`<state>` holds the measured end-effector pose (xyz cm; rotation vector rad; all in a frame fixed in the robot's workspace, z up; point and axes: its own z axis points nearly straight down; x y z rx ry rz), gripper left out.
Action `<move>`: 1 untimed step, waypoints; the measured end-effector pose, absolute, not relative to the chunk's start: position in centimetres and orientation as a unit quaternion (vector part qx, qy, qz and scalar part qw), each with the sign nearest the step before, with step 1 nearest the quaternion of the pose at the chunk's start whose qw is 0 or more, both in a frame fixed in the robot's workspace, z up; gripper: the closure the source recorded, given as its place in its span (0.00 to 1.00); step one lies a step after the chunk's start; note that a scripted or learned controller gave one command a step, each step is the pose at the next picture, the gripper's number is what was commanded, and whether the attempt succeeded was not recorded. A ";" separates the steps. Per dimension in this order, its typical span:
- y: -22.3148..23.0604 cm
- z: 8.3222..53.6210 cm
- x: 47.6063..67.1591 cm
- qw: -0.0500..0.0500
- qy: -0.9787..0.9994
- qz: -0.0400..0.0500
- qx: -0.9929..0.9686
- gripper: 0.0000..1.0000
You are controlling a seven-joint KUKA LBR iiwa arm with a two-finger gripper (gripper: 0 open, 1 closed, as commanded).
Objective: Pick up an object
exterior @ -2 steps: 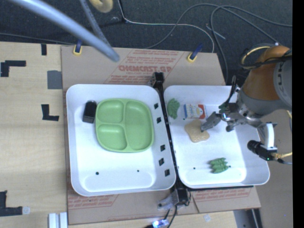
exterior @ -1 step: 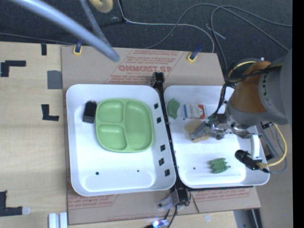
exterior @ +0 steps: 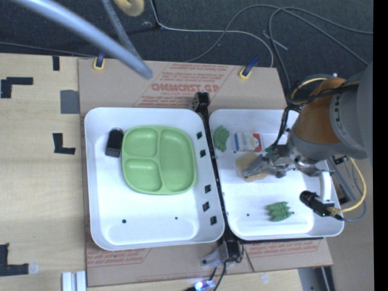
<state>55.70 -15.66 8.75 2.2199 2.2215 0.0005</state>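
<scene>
My gripper (exterior: 265, 164) reaches into the right bin (exterior: 303, 228) from the right and is low over its middle. Its tip meets a tan, bread-like object (exterior: 250, 167) that lies on the bin floor; the contact is too small and blurred to read. Just above that lies a small white carton with red and blue print (exterior: 247, 141). A green leafy piece (exterior: 220, 138) rests at the bin's upper left. Another green piece (exterior: 279, 211) sits near the front of the bin.
The left bin (exterior: 103, 223) holds a light green divided plate (exterior: 159, 160) and a small black block (exterior: 114, 142) at its left. A black divider with clips (exterior: 211, 174) runs between the bins. Cables trail behind the bench and beside the arm's wrist (exterior: 321, 205).
</scene>
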 end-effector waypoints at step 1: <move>-15.5 9.9 55.9 0.002 0.708 0.002 0.706 1.00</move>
